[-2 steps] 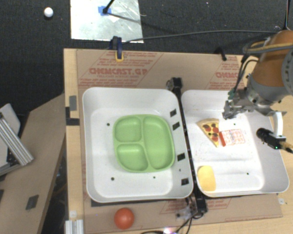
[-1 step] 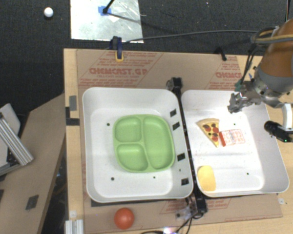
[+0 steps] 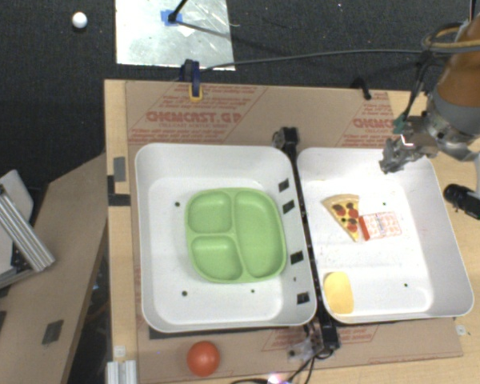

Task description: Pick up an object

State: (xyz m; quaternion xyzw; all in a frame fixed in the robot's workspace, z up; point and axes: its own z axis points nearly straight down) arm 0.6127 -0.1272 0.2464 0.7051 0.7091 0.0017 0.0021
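The right bin [image 3: 440, 254] holds a toy pizza slice [image 3: 343, 211], a red-and-white packet [image 3: 380, 226] just right of it, and a yellow oblong piece [image 3: 338, 292] near the front edge. My gripper [image 3: 394, 158] hangs over the back right part of this bin, above and to the right of the pizza slice, apart from all three objects. Nothing shows between its fingers. The grey arm with its orange band [image 3: 468, 74] comes in from the upper right.
The left bin [image 3: 156, 214] holds a green divided tray [image 3: 235, 234]. A red ball [image 3: 202, 358] lies on the bench in front of the left bin. Black clips [image 3: 296, 254] line the seam between the bins. A blue clamp [image 3: 193, 77] stands at the back.
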